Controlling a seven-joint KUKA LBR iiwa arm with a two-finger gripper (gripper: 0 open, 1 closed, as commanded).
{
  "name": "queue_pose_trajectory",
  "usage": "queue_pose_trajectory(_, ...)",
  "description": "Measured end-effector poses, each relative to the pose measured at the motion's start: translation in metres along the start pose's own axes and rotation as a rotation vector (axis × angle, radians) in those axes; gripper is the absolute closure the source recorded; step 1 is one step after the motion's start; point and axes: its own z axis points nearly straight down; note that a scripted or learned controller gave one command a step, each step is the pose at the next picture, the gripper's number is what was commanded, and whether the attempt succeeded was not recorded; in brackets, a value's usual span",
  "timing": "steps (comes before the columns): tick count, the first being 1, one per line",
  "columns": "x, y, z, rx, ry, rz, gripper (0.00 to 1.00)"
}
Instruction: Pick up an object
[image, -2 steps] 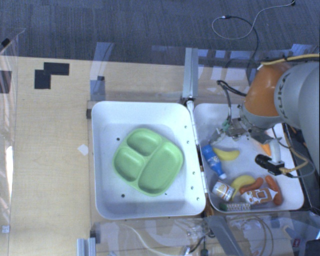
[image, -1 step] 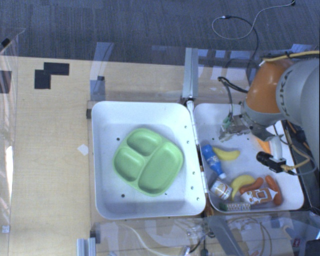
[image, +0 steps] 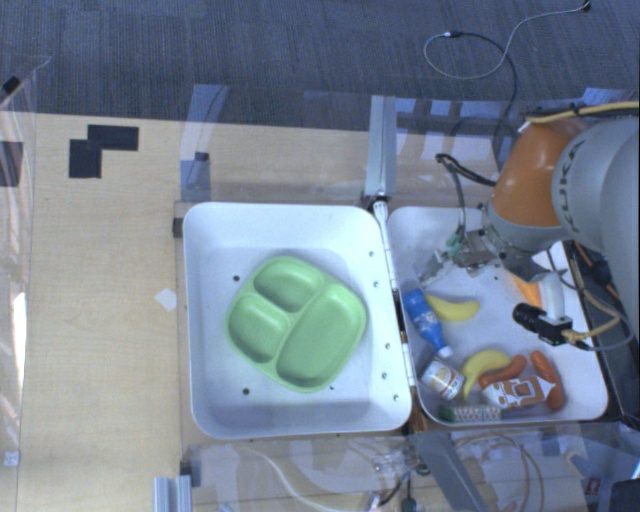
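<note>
near the right bin's front: small can, carton with unreadable label, banana curving left to right. farther back: blue bottle lying with its long axis diagonal, cap toward front-right; another banana lying crosswise. above these: gripper angled down-left, fingers spread, gripping nothing. left bin: green tray

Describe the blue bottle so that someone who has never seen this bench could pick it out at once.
Start at the right white bin, the one the arm reaches over. Along its left wall, next to the divider between the bins, lies the blue bottle, tipped on its side with a white label band. It is the only blue item there; its neighbours are yellow bananas and a small can.
</note>
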Motion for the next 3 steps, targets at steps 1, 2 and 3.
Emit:
queue_pose_trajectory(1,0.012,-0.035,0.011,0.005,-0.003,-0.047,0.00)
queue_pose_trajectory(2,0.014,-0.031,-0.001,-0.001,-0.001,-0.049,1.00)
queue_pose_trajectory(3,0.014,-0.031,-0.001,-0.001,-0.001,-0.050,0.00)
